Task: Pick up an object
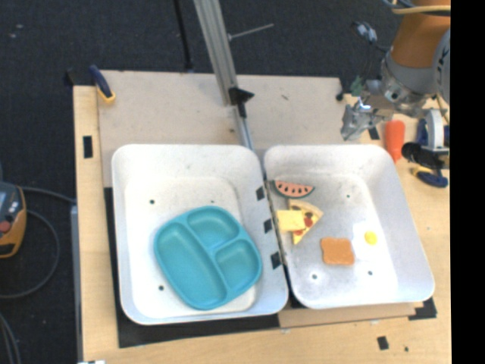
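Camera view looks down on the counter (167, 108), a pale board carrying two shallow white bins side by side. Left bin (132, 173) holds a teal divided plate (207, 256) lying flat toward its near half. Right bin (394, 196) holds the small toy foods: a pizza slice (309, 218) with a yellow cheese block (289, 221) against it, just beside the dividing wall; a watermelon slice (293, 189) right above them; a toast piece (337, 251) nearer the middle; a fried egg (367, 239) close to the toast's right. Grey arm (419, 29) with its orange band stands at the upper right. Its pincer (356, 122) hangs above the right bin's far rim, well apart from the foods, nothing between its fingers; how far they are parted I cannot tell.
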{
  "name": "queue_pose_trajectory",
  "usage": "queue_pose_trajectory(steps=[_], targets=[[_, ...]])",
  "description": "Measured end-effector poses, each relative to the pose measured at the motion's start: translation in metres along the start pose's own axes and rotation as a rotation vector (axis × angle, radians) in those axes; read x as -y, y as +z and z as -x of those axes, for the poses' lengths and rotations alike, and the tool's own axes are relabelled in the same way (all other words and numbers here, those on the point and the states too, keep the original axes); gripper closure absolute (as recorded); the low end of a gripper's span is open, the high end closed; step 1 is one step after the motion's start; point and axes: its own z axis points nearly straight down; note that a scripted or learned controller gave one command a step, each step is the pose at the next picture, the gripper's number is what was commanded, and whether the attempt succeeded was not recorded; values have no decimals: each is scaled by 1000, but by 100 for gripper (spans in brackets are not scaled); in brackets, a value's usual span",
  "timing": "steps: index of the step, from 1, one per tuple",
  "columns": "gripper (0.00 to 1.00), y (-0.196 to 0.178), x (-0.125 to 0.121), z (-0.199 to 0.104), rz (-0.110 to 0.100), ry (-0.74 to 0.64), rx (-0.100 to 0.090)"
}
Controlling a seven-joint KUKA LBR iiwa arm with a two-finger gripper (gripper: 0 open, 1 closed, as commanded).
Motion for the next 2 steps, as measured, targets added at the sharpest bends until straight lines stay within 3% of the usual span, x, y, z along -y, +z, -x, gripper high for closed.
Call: queue_pose_trajectory(steps=[2], targets=[[100,-5,12,-107,-6,-3,-3]])
